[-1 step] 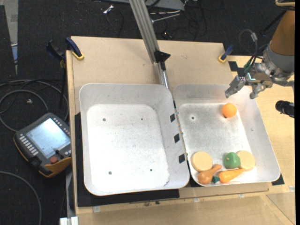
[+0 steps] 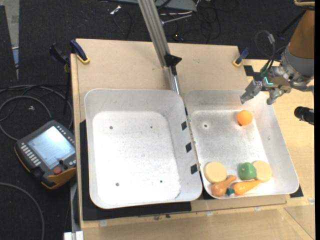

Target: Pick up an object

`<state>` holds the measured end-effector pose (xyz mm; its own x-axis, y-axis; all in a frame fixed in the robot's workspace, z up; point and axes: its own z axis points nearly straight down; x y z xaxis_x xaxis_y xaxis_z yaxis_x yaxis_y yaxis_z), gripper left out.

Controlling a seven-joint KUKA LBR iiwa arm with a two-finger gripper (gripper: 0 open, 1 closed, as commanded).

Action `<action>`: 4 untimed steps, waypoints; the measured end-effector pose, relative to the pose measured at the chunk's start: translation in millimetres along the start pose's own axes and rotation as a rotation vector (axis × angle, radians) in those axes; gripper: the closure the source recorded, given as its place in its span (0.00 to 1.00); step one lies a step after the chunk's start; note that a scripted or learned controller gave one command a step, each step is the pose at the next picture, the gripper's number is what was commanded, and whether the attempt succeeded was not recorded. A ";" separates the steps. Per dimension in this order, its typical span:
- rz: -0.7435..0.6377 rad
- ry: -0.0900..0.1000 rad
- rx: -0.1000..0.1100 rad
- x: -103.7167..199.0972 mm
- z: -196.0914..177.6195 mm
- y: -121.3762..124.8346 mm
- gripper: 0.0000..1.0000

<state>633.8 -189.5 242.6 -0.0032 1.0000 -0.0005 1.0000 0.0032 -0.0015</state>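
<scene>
Pale matt wood bench (image 2: 130, 69) left of the tool (image 2: 260, 95), white speckled plastic bins (image 2: 135, 149) below it, smooth orange ball (image 2: 244, 117) just under.

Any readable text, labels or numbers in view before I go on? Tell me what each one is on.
None can be read.
Teach pendant on the floor: its lit screen and keys are too blurred to read.
Black tags along the seam between the bins: no legible marks.
Gripper: no legible label.

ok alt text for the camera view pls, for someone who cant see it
A grey and orange robot arm's open pincer hovers above the far edge of the right bin, near an orange ball. Toy foods cluster in that bin's near corner: two cream discs, a green piece, an orange carrot.
</scene>
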 end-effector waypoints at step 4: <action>0.001 -0.001 -0.004 -12.7 136.7 11.3 1.00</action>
<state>645.0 -202.2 105.9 -0.0021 1.0000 -0.0018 1.0000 0.0021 0.0022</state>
